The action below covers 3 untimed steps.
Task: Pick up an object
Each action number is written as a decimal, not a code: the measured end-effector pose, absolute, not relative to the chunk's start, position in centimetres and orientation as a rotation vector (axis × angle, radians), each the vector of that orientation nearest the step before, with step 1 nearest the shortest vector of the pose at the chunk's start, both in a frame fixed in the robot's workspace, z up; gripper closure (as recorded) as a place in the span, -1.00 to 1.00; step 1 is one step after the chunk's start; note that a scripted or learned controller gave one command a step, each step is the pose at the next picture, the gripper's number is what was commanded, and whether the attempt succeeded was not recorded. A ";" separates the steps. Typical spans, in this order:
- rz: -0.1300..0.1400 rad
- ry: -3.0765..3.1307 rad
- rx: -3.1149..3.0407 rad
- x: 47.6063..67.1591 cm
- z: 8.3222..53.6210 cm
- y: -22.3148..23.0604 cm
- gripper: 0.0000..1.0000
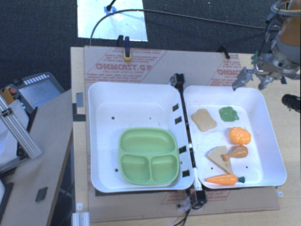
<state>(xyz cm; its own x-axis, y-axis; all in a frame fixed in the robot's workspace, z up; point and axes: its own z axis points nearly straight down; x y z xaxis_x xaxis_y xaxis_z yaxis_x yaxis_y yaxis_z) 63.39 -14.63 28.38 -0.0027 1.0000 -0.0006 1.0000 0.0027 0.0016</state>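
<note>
A robotics lab or test cell, by the look of it — two white bins [141,91] sit clamped side by side on a board stamped CHEMCAST [123,66], over dark carpet. Cables [188,17] trail across the floor, an aluminium rail [19,128] leans at the left, and what may be a control pendant [37,91] rests nearby.

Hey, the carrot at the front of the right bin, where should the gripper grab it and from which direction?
Probably grip the carrot across its thick orange middle, coming straight down. It lies flat, lengthwise along the right bin's front wall, so the fingers should straddle its narrow width. The gripper hangs open above the bin's far rim.
</note>
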 end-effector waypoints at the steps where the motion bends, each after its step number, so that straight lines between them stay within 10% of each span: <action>1: -0.002 2.224 2.219 64.4 23.1 -14.9 -1.00; 3: -0.002 2.222 2.221 65.9 12.7 -16.3 -1.00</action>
